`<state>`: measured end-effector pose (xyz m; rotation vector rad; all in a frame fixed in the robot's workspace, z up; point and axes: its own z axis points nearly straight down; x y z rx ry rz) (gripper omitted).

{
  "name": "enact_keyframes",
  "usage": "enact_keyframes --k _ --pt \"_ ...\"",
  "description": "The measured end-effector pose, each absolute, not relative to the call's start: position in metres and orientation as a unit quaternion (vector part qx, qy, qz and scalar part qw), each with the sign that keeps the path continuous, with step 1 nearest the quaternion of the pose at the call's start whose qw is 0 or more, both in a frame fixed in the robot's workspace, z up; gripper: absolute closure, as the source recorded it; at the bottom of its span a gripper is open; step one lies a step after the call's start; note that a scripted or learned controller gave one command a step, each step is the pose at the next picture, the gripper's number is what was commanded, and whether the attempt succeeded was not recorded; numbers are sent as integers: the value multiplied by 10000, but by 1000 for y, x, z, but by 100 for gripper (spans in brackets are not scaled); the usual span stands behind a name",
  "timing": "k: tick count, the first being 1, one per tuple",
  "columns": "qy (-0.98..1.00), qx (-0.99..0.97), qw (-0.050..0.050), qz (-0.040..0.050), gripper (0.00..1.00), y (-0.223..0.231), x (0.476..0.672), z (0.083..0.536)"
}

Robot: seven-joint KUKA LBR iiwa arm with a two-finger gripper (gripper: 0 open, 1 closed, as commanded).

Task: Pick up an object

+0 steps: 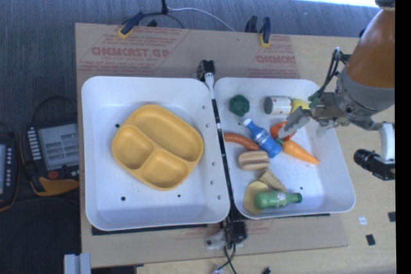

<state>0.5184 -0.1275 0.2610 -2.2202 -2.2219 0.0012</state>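
Gripper [294,122] hangs over right bin [334,199], near its far right corner, fingers slightly apart, nothing between them. Red object [278,130] and carrot [299,151] lie just below it. Blue bottle [262,137] sits mid-bin, green bottle [277,199] at near edge. Yellow tray [157,146] fills left bin [96,202].

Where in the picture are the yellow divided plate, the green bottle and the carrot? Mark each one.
yellow divided plate [158,145]: camera view, on the ridge where its compartments meet.
green bottle [275,199]: camera view, on the middle of its body.
carrot [298,150]: camera view, on its thick orange middle.
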Motion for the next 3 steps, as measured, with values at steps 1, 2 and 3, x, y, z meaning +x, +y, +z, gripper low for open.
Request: enact_keyframes --k 1,2,3 --pt "-7069 -7073 18 14 0 -152 524 159" --pt "-7075 -7067 -17 -11 0 -189 524 97" --pt "-7069 -7073 -25 4 100 -191 524 107"
